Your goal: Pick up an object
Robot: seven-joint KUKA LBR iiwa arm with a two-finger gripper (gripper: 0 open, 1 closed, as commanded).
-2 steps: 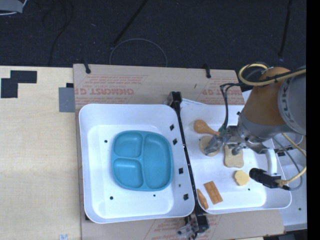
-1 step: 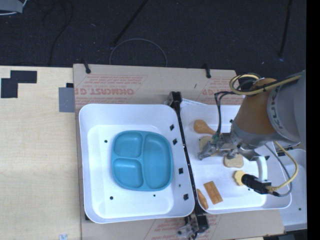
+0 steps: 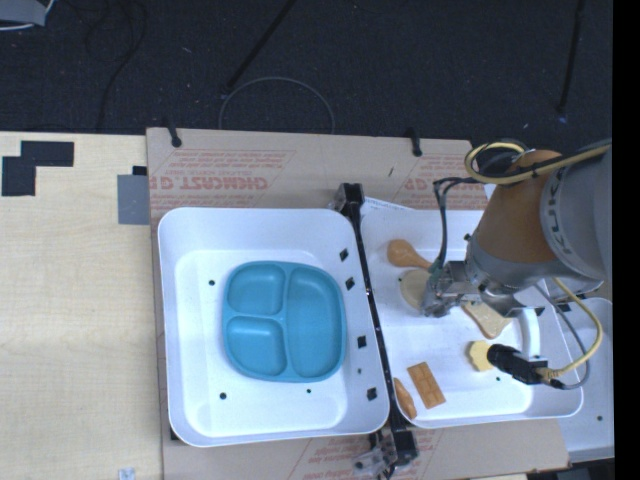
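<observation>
My gripper (image 3: 438, 296) is low in the right bin (image 3: 470, 414), near its middle. It sits right against a pale tan rounded piece (image 3: 411, 288). A brown wooden spoon-shaped piece (image 3: 404, 253) lies just behind that, towards the bin's far side. Another pale tan piece (image 3: 488, 319) pokes out from under the wrist on the right. Whether anything is held is hidden by the gripper body.
A brown rectangular block (image 3: 425, 384) and a thin orange piece (image 3: 404, 398) lie near the right bin's front left corner. The left bin (image 3: 166, 268) holds a blue divided plate (image 3: 283, 320). A black divider (image 3: 362, 298) runs between the bins.
</observation>
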